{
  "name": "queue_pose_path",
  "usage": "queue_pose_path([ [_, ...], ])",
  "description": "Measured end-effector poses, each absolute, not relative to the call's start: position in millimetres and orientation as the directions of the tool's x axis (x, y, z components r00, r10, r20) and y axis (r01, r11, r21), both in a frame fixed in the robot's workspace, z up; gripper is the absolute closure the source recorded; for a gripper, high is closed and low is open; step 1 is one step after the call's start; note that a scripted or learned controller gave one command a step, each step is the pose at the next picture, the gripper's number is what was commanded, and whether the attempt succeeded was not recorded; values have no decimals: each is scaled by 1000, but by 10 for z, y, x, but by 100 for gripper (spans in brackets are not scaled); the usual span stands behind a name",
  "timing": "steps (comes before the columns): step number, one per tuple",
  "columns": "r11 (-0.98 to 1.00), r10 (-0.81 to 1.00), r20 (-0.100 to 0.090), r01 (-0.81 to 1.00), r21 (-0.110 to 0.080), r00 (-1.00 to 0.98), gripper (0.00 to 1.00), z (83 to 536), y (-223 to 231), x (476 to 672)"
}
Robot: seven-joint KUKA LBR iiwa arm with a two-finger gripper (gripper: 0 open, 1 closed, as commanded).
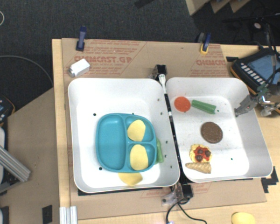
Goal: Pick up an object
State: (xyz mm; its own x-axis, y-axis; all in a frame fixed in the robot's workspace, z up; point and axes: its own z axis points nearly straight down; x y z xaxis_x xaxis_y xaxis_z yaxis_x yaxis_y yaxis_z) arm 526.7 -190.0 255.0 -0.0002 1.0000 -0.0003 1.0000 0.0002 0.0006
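Hand [245, 107] at right bin's [259, 146] right wall, nothing visibly between fingers; spread, as far as the slanted view allows. Nearest candidate: green stick [203, 107], left of hand beside red disc [182, 104]. Probably light, rigid; grip across its narrow width.

Even, fairly bright overhead light falls on the two shallow white plastic bins [84, 171], which glare almost to blank white to the left of the small grey two-finger claw [245, 105]; the dark carpet floor [107, 13] above and left of the claw stays dim. Shadows are soft and short, the clearest a faint grey one hugging the turquoise sectioned plastic tray [113, 143] well left of the claw. The picture is coarse and slightly soft, and the claw itself is small and blurry.
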Motion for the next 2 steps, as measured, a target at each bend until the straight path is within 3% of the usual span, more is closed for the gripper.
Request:
queue_pose_path([
  [1,1,1000,7,1000,-15,-1,0,1244,-1507,4868],
  [2,3,1000,-1,1000,2,-3,0,819,-1515,5462],
])
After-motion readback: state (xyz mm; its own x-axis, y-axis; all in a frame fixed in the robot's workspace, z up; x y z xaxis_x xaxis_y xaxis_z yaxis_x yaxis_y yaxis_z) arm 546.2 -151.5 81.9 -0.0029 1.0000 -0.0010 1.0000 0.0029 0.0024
